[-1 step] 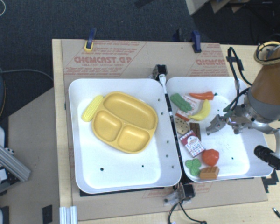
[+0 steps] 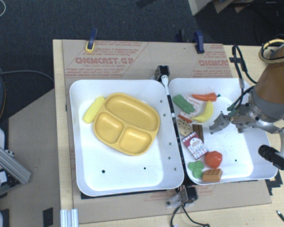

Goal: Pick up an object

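Corn [image 2: 93, 109] lies in the left bin [image 2: 80, 141] near its far left corner, touching the yellow divided tray [image 2: 127, 123] that takes up the middle of that bin. Across the divider, the right bin [image 2: 236, 164] holds a crowd of small toy foods along its left wall: a green piece [image 2: 183, 102] and a red chili [image 2: 204, 97] by the far edge, a banana [image 2: 206, 113] just beside them, then a red-and-white packet [image 2: 195, 145], a tomato [image 2: 214, 159], a small green item [image 2: 196, 167] and a brown block [image 2: 212, 175] toward the near edge. Further right, the gripper [image 2: 221, 123] hangs over the bare middle of that bin, close to the banana but apart from it, with the grey arm [image 2: 270, 98] behind it.

The jaws look spread a little and nothing sits between them, as far as I can make out. I'd judge this the approach stage, with no grasp made. The next move calls for shifting left over the banana or another piece, lowering and closing squarely on it.
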`<state>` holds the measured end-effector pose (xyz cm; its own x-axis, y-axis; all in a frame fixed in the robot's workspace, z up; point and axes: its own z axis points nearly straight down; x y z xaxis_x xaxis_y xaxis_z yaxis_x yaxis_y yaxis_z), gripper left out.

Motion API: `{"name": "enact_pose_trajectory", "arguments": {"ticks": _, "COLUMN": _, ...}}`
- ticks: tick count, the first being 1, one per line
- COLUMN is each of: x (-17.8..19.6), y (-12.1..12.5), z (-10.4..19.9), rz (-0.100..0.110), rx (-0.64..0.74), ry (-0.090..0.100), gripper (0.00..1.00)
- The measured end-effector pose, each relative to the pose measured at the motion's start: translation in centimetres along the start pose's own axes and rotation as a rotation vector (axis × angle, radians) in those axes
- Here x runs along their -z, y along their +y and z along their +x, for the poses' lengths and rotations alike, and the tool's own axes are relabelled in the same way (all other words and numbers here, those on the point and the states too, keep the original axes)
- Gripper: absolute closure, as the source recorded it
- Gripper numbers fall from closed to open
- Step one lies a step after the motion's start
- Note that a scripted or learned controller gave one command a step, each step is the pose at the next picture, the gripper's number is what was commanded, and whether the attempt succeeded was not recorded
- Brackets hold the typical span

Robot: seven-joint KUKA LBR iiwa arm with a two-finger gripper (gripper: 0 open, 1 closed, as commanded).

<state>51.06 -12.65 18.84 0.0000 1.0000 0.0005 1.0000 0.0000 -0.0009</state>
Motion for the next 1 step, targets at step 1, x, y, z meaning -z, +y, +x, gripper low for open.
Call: {"name": "enact_pose_trajectory", "arguments": {"ticks": 1, "x": -6.15, "y": 0.47, "z": 0.43, "rz": 0.007, "rx": 0.0, "ry": 0.002, "gripper": 0.0}}
